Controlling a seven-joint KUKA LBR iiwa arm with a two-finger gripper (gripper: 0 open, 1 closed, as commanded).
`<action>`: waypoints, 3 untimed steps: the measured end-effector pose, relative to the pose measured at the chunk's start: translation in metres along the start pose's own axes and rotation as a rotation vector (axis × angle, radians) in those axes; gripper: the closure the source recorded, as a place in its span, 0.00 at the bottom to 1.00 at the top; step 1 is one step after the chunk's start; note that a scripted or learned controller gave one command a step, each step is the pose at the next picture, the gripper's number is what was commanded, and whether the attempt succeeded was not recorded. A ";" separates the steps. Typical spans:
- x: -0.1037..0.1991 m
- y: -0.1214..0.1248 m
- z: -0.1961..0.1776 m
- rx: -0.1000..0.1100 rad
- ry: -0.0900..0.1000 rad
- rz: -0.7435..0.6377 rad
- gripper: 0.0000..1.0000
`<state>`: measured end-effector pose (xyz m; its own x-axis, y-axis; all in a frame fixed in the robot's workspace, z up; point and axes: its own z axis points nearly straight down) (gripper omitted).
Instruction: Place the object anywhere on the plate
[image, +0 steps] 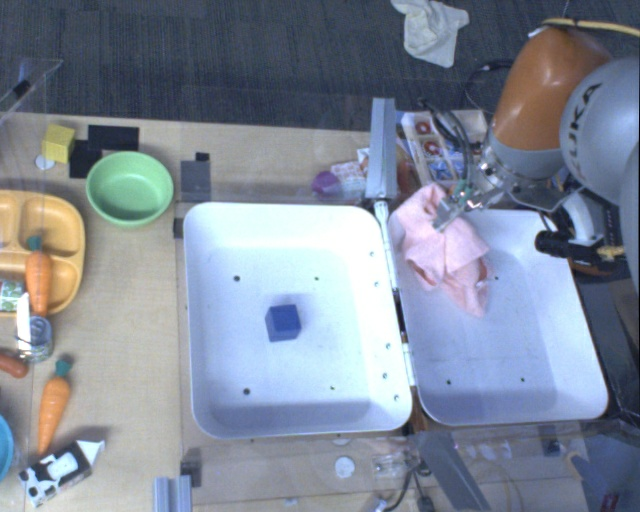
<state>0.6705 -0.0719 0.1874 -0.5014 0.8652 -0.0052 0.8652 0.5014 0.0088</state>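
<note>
Pink crumpled cloth (447, 256) lies in the right white bin (530, 390), bunched against its upper left corner near the divider. It looks soft, light and floppy, so it should drape and trail when lifted; a raised fold near the top of the heap seems the best hold. The claw (447, 212) sits at that upper edge, pinching a peak of the fabric.

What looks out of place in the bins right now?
The pink cloth lies crumpled in the right bin, its edge draped over the divider. The tool sits at its top. The blue block sits squarely in the left bin.
</note>
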 end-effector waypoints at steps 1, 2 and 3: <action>0.156 0.089 0.000 -0.001 0.003 -0.157 1.00; 0.261 0.077 -0.097 -0.004 0.003 -0.317 1.00; 0.291 0.101 -0.077 0.001 0.004 -0.332 1.00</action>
<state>0.6115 0.2306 0.2638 -0.7560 0.6545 -0.0033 0.6545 0.7560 0.0064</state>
